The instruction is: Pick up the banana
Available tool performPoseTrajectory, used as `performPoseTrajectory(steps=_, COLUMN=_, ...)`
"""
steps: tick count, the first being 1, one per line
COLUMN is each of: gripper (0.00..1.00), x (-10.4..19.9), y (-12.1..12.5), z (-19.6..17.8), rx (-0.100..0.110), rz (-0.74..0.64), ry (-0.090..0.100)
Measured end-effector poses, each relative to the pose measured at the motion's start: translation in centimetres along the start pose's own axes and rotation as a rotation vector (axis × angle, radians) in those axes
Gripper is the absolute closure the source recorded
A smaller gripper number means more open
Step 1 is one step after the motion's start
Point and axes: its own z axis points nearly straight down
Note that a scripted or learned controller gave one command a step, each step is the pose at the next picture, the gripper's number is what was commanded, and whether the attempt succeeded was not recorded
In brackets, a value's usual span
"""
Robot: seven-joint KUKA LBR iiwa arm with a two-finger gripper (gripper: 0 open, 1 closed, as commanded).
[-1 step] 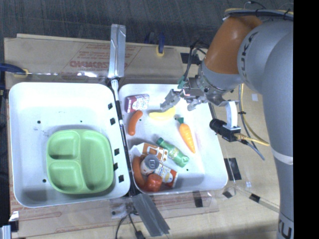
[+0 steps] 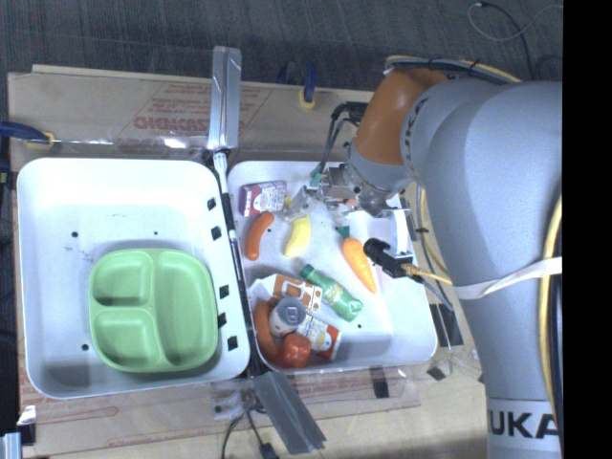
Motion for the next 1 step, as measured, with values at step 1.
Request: performPoseTrajectory(steps=1, gripper=0.0, x=4.35, y=-4.86, z=0.04, rx=0.002, rz=-0.175, ry=0.002)
